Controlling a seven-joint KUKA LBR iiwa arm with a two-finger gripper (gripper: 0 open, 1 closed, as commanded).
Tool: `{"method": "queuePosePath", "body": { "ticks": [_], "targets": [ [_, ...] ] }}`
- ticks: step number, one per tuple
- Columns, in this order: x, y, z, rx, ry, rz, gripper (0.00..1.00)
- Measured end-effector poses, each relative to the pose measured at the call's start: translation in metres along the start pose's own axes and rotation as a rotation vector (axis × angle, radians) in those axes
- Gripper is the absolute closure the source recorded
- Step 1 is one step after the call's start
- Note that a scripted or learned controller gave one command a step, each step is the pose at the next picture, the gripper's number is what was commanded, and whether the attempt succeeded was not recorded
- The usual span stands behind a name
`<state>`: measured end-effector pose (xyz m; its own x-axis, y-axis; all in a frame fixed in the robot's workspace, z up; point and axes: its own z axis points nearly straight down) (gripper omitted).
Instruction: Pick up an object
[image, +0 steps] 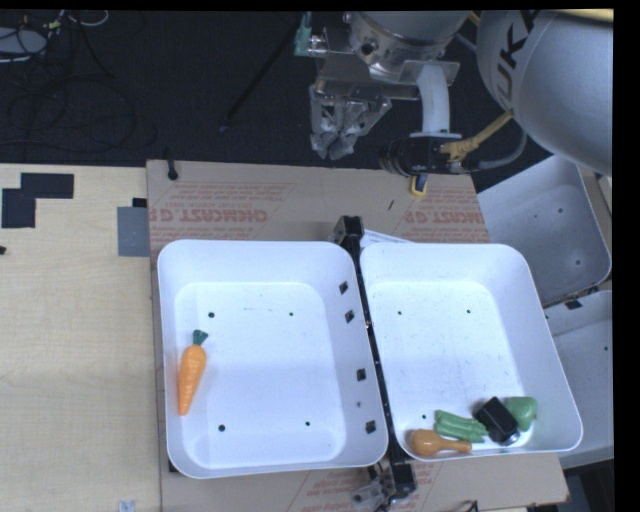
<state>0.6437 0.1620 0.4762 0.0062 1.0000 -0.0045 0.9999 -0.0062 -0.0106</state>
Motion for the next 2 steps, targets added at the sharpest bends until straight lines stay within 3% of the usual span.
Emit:
{"method": "queuePosePath", "body": {
  "ticks": [1, 2],
  "targets": [
    [0.067, -0.001, -0.045, -0.011, 0.005, -0.012, 1.0],
    [0.006, 0.0, 0.063, 0.003, -0.001, -0.001, 1.0]
  ]
}}
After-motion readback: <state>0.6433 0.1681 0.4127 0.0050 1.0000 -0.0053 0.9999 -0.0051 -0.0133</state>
